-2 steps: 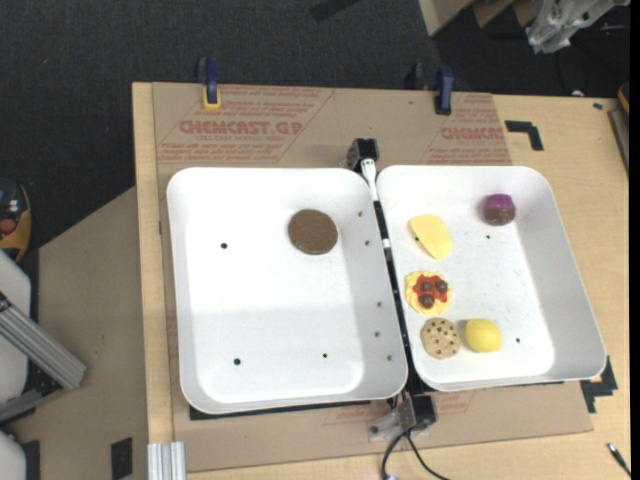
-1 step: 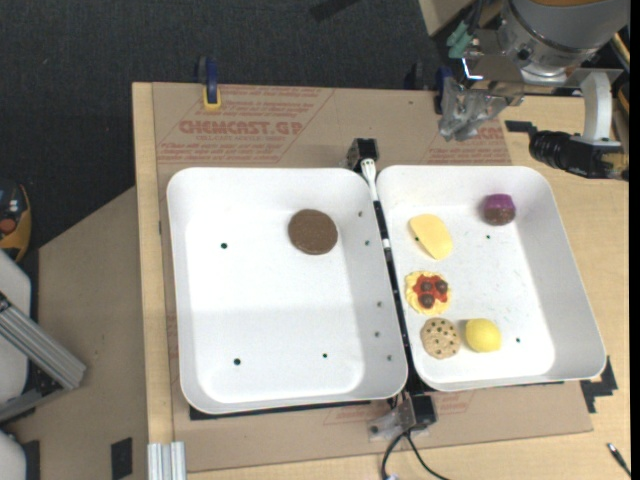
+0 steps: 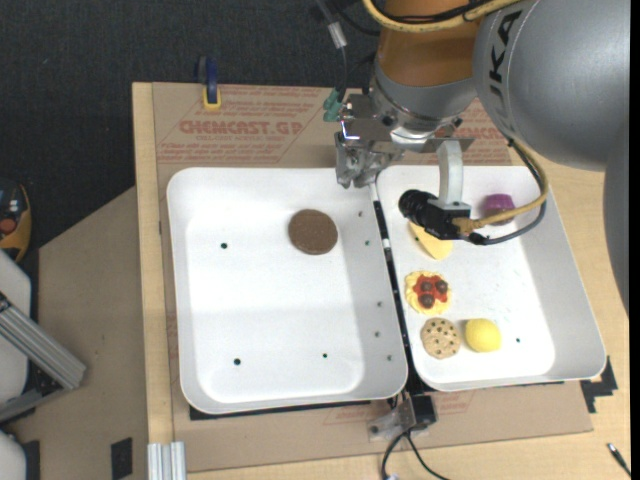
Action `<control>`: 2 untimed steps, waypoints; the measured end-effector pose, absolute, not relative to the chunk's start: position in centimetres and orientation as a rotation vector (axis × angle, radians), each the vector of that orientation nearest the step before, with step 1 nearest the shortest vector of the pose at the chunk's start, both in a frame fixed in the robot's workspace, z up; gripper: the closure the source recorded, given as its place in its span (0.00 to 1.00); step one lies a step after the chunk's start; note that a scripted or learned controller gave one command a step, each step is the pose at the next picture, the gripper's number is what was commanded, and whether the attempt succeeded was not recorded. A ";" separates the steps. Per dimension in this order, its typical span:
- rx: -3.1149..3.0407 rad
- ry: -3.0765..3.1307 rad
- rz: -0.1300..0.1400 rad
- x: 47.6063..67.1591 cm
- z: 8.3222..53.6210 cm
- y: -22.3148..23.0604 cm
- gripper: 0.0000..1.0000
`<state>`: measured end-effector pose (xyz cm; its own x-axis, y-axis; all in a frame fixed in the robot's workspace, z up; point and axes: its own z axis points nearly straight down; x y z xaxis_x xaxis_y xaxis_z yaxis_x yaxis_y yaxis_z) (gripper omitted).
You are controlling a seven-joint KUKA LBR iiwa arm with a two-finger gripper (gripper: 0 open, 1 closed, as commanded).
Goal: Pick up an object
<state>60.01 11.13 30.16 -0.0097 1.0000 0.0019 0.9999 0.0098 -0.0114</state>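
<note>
The arm (image 3: 500, 58), grey with an orange band, enters from the right and hangs over the far end of the divider (image 3: 385, 258) where the two white bins meet; that divider serves as the landmark below.

Left bin (image 3: 200, 298), on the left of the divider: one brown disc (image 3: 313, 232), lying flat in the far half, well apart from the divider and from the arm.

Right bin (image 3: 560, 308), on the right of the divider: a yellow wedge (image 3: 432, 240) near the divider at the far end, partly under the black fitting on the arm; a purple piece (image 3: 498, 205) further right of it; a small tart with red berries (image 3: 428, 290) just beside the divider at mid-length; a cookie (image 3: 439, 337) and a yellow ball (image 3: 483, 335) side by side at the near end.

The gripper (image 3: 357, 168) sits at the far end of the divider, above the bin walls. Its state cannot be told from this angle, and nothing is seen between its parts.

Assessment: no object appears lifted; all lie in the bins. The pick seems not yet accomplished; descent, closing and lift remain.
</note>
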 end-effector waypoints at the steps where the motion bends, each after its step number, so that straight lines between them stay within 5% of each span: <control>1: -2.226 -2.235 -0.031 63.7 49.8 14.0 1.00; 2: -2.210 -2.222 0.015 63.0 38.7 18.9 1.00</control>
<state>63.00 18.93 38.69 -0.0051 1.0000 -0.0014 0.9999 0.0051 -0.0122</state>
